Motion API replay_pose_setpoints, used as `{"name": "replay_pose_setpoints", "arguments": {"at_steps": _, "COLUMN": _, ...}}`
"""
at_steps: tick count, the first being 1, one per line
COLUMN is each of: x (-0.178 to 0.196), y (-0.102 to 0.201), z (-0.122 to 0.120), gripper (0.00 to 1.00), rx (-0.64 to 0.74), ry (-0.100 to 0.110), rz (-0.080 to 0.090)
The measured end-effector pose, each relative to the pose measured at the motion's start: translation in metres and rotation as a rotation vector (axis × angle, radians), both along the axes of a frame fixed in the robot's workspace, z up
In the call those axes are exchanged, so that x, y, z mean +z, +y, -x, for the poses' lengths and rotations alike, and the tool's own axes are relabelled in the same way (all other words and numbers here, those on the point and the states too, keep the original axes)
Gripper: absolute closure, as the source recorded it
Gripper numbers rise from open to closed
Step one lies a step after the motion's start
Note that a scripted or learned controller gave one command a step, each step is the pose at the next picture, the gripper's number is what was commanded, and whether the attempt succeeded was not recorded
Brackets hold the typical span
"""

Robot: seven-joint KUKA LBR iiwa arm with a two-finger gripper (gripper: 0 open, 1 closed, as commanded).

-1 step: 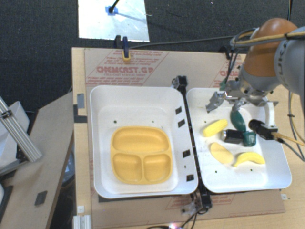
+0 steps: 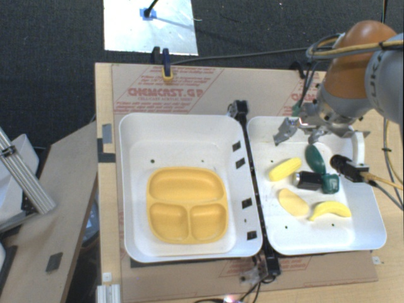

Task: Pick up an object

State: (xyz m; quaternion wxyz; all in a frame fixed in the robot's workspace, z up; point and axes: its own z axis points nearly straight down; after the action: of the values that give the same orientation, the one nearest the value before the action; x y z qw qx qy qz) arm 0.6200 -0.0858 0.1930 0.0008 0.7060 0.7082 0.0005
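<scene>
I see the objects lying in the right bin [image 2: 372, 232]: a banana [image 2: 285, 168] nearest the divider, a yellow oval piece [image 2: 293, 202] below it, a second banana [image 2: 331, 211] further right, and a green tool [image 2: 320, 167] with a black block [image 2: 309, 180] against it between them. The claw [image 2: 303, 129] hangs above the bin's back edge, up from the first banana, clear of everything; whether it is apart or together I cannot tell. Left of the right bin, the left bin [image 2: 136, 169] carries a yellow divided tray [image 2: 187, 204]. Both sit on the worktop [image 2: 189, 87].
</scene>
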Motion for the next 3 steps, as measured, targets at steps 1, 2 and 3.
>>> {"name": "replay_pose_setpoints", "arguments": {"at_steps": 1, "x": -0.059, "y": -0.008, "z": 0.003, "gripper": 0.00, "rx": -0.002, "ry": 0.005, "rz": 0.000}}
{"name": "replay_pose_setpoints", "arguments": {"at_steps": 2, "x": -0.111, "y": -0.007, "z": 0.004, "gripper": 0.00, "rx": -0.002, "ry": 0.005, "rz": -0.001}}
{"name": "replay_pose_setpoints", "arguments": {"at_steps": 3, "x": -0.098, "y": -0.007, "z": 0.002, "gripper": 1.00, "rx": -0.003, "ry": 0.000, "rz": 0.000}}
